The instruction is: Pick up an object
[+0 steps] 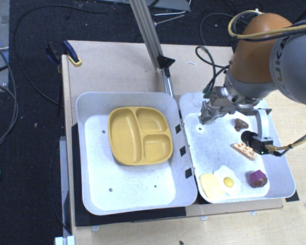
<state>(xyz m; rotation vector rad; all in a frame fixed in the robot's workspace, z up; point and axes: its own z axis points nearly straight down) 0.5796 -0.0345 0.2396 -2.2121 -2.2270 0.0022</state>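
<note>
The gripper (208, 114) hangs over the bare upper-left part of the right bin (214, 152); whether it is spread or closed cannot be told, and nothing shows in its grasp. The step looks like the approach. The nearest candidates are a brown piece (240, 123) and a cracker (243, 150) to its right; a fried egg (227, 180) and purple piece (257, 178) lie near the front. The next move calls for shifting right over one and descending.
</note>
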